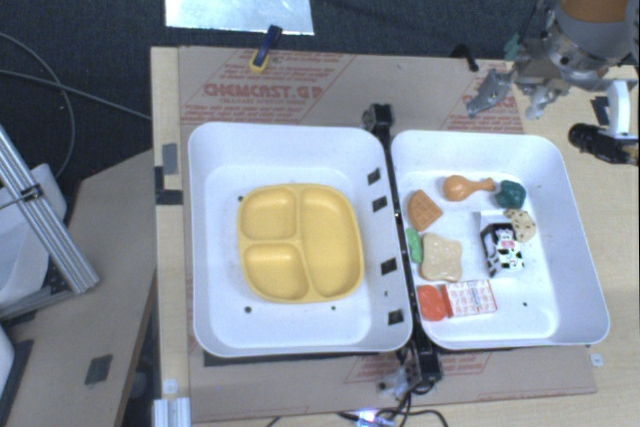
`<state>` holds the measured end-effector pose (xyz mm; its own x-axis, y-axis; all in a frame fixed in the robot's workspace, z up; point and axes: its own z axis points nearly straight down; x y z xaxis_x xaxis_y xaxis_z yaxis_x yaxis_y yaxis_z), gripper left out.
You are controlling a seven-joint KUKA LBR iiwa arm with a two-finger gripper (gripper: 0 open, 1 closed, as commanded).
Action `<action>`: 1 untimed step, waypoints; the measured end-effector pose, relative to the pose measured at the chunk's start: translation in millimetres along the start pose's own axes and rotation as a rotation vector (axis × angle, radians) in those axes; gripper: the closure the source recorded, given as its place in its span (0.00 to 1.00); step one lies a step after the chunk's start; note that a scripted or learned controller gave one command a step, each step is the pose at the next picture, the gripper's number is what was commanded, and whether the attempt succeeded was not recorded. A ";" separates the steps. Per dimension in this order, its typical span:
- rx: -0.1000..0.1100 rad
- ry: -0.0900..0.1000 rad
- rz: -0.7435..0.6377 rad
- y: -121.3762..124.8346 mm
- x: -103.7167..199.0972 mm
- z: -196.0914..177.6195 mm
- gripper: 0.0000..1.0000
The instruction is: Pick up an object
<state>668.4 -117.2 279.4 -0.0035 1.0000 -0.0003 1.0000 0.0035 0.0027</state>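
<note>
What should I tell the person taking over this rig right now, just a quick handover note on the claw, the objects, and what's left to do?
Claw: raised over the bench behind the right bin's far edge; nothing seen between its fingers, and whether they are open or shut cannot be told.
Objects: all in the right bin, clustered toward its left and middle: drumstick, teal piece, waffle, bread slice, cow toy, red piece, patterned card. The left bin holds a yellow divided tray.
Done: nothing picked yet.
Left: bring the claw down over one object, grip it, lift it.
</note>
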 end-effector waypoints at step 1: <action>-0.020 -0.003 -0.004 -14.1 17.3 -178.6 0.00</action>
<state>653.7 -99.9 458.0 -0.0075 1.0000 -0.0032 0.9997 0.0076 0.0230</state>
